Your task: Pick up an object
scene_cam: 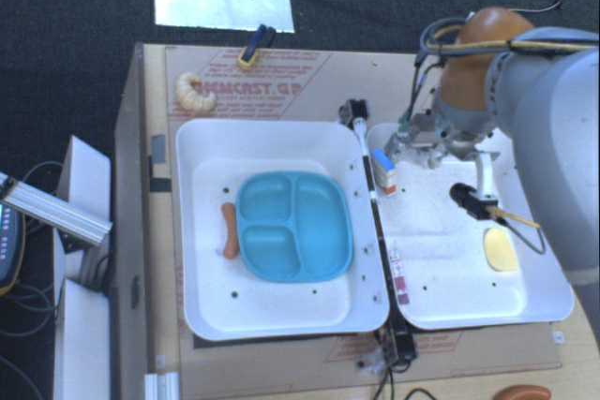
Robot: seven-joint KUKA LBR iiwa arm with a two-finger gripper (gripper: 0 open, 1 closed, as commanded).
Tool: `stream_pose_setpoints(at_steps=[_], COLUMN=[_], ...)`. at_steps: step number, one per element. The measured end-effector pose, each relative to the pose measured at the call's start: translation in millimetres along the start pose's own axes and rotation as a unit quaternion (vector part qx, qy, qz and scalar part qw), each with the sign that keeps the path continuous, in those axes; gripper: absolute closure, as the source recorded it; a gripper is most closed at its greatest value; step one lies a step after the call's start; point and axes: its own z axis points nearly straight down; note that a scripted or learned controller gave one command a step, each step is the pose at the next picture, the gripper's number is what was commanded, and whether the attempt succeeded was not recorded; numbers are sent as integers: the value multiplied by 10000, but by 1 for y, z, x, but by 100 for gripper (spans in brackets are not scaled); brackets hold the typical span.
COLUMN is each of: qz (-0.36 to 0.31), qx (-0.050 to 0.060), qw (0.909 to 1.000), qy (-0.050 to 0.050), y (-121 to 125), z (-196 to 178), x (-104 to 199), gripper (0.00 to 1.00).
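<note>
Far left, on the printed brown cardboard point(281, 84) above the bins: a cream, ridged, curled lump point(195, 93). Up and to the right of it, at the cardboard's top edge, a slim yellow-and-black tool point(253, 49), tilted.

Below these, the left bin point(202, 295): shallow, white, glossy, with rounded corners. Inside, a slender orange sausage shape point(229, 230), lengthwise up the frame, just beside the left rim of a smooth blue plate point(294, 226) divided into three compartments (rounded at the corners, much like the bin itself).

Right of centre, the right bin point(441, 309), same white plastic. Against its left wall, in the upper part, the small carton point(382, 173): boxy, white with blue and orange print, standing upright. Lower along the same wall, a small flat pink-and-white strip point(398, 274). Toward the bin's lower right, a pale yellow slab point(500, 250), rounded and matte, well apart from the carton.

Over the bin's upper left area, the gripper point(417, 142), just up and to the right of the carton and near it. Touching the carton or not: unclear. Apart or together: impossible to tell from this slant.

Right edge: the arm point(553, 108), bulky and smooth grey, reaching in leftward, topped by the rounded orange band point(487, 28), wrist bent downward into the bin.
</note>
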Motion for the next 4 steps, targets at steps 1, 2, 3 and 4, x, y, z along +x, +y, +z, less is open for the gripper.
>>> stream_pose_setpoints(at_steps=[1, 2, 3, 4], qz=[16, 4, 0, -3], qx=[12, 7, 4, 4], qw=[10000, 10000, 10000, 10000], qy=[7, 8, 11, 11], y=[-31, -17, -11, 1], z=[1, 0, 0, 0], x=[-13, -8, -6, -1], gripper=[0, 0, 0, 0])
